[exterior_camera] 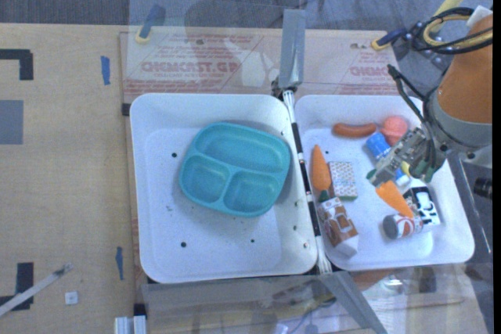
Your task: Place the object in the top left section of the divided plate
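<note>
1. Over the right-hand shallow white bin (450,246), the tool (401,162) hangs low among a scatter of toy food; I cannot tell from here how it is set, or whether it has anything in it.
2. Just below the tool lies a small orange carrot-shaped piece (394,199), nearly touching it, and that looks like the likeliest object for this step, though I am guessing. Just above the tool sits a small blue block (376,145), with a round pink piece (395,126) and an orange-red sausage-shaped toy (355,129) a little beyond.
3. Further off, toward the wall between the bins, a larger orange carrot toy (319,170), a small speckled card packet (342,179) and a brown-and-white carton (339,224) lie close together.
4. The teal plastic divided plate (235,168) rests well apart from the tool, in the other white bin (156,192), all three sections bare. Its large far compartment seems to span the top, so the target is that compartment's left end.
5. To do this well, I would say: come straight down over one piece, avoid nudging the blue block, and lift high enough to clear the wall between the bins before crossing.
</note>
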Robot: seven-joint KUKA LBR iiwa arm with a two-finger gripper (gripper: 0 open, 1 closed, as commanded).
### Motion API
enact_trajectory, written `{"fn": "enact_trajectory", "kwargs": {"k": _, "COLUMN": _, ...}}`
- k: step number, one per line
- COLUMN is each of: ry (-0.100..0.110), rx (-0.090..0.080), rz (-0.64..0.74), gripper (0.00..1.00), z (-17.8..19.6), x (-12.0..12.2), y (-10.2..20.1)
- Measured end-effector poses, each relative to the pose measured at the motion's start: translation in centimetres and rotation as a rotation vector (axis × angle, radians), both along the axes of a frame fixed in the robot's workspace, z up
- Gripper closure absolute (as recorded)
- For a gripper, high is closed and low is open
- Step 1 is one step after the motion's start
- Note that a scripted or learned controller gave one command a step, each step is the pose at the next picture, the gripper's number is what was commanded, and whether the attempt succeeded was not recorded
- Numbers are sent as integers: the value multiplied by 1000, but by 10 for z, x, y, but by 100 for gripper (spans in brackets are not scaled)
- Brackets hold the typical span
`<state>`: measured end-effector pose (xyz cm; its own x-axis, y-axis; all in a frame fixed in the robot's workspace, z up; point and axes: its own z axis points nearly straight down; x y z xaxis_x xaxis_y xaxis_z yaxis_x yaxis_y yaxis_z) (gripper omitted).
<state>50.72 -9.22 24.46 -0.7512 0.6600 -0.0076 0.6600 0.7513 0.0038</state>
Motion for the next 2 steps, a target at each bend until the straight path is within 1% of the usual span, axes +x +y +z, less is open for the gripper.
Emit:
{"fn": "enact_trajectory", "kwargs": {"k": 1, "ry": 6, "rx": 0, "rz": 514, "gripper": 100, "z": 8, "x": -25, "y": 54}}
{"fn": "enact_trajectory", "kwargs": {"k": 2, "ry": 6, "rx": -1, "rz": 746, "gripper": 100, "z": -24, "x": 0, "y": 106}}
